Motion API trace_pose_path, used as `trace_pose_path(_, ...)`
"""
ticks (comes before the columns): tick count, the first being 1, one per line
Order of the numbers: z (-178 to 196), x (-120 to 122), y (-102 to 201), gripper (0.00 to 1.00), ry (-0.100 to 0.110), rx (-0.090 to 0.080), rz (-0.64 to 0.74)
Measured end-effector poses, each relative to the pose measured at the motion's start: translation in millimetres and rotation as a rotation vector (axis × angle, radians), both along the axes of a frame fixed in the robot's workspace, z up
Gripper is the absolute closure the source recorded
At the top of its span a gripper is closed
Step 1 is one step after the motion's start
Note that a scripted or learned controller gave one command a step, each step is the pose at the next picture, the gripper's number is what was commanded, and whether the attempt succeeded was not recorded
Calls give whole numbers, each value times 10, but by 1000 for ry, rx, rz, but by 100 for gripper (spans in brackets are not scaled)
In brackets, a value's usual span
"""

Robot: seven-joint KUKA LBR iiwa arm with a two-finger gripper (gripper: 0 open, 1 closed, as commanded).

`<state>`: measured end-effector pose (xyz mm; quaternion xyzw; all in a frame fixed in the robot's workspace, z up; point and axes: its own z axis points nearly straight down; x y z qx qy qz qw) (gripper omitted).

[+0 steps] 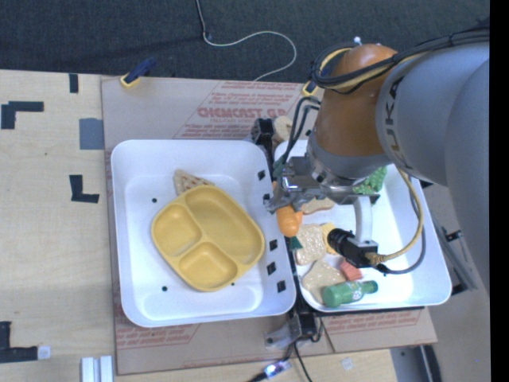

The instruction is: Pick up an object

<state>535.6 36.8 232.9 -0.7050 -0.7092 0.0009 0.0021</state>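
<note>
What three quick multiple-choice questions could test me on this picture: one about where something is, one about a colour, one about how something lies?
1. Where is the yellow tray?
A. in the left bin
B. in the right bin
C. on the bare bench

2. What colour is the bottle at the near edge of the right bin?
A. blue
B. green
C. white

3. How does the yellow tray lie?
A. upside down
B. standing on its edge
C. flat, hollows facing up

Answers:
1 A, it rests on the floor of the left bin.
2 B, its body is plainly green.
3 C, its three compartments are open to the camera.
</note>
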Motion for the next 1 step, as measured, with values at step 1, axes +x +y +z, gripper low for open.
trace_pose_path(1, -132, -222, 570, 100, 2, -1, 1)
